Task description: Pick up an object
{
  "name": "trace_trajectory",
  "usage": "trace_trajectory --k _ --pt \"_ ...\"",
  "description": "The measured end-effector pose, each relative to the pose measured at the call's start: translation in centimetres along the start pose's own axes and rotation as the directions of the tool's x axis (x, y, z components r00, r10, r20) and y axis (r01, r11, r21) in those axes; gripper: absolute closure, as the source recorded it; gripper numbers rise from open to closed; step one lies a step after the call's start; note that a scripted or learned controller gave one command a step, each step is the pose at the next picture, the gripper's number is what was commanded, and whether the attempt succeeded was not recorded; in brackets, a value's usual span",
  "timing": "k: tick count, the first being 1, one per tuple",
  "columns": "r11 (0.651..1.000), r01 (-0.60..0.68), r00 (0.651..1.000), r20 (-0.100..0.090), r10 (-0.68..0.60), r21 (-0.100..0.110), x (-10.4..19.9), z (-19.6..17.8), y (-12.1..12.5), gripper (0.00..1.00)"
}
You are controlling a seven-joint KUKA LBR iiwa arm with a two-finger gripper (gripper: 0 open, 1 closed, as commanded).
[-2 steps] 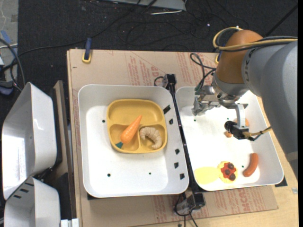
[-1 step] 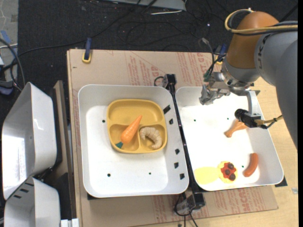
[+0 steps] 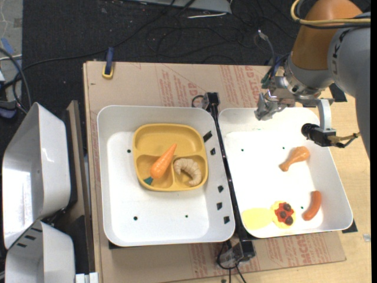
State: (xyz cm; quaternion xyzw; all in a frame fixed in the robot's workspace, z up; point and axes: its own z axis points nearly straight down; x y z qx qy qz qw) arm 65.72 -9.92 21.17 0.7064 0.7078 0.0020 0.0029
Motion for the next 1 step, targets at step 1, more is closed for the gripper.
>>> trace_trajectory --k 1 --pt "1.000 0.001 1.000 0.000 -0.001 0.000 -0.01 -5.41 0.18 1.00"
